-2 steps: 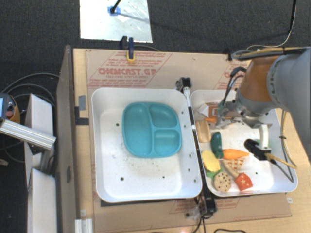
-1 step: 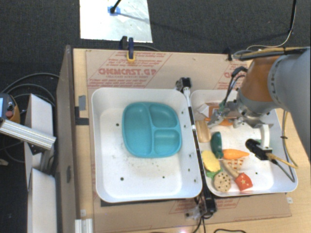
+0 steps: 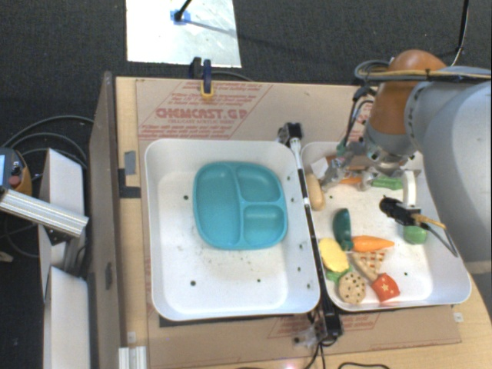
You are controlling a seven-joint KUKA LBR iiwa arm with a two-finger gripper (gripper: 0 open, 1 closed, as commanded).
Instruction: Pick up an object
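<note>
My gripper [image 3: 350, 177] is low over the back left part of the right bin [image 3: 450, 271], with its fingers spread open. A small orange piece [image 3: 350, 181] lies between the fingertips, and I cannot tell whether they touch it. A light green piece [image 3: 389, 183] lies just right of the gripper. Nearer the front are a tan bread stick [image 3: 314, 192], a dark green vegetable [image 3: 342, 227], an orange carrot [image 3: 373, 244], a yellow piece [image 3: 333, 255], a cracker [image 3: 370, 264], a round cookie [image 3: 352, 287] and a red piece [image 3: 386, 287].
The left bin [image 3: 177, 283] holds a teal divided plate [image 3: 239, 204]. A small green piece [image 3: 416, 235] lies at the right of the right bin. The grey arm covers the right bin's back right corner. The wall between the bins runs just left of the gripper.
</note>
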